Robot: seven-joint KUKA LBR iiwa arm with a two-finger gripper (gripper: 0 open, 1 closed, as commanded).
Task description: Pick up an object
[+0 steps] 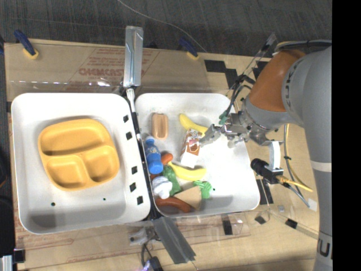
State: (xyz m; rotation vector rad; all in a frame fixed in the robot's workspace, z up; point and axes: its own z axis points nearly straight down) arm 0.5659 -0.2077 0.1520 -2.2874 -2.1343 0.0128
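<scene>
Hovering over the right bin (240, 103), the gripper (210, 135) jaws' state cannot be told, near a banana (190, 123).

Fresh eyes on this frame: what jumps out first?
First the yellow divided tray, alone in the left bin. Then the clutter in the right bin: two bananas, a hot dog, a blue bottle and more, bunched along its left side. The grey arm with its orange band reaches in from the right, its hand low over the bin beside the upper banana.
</scene>
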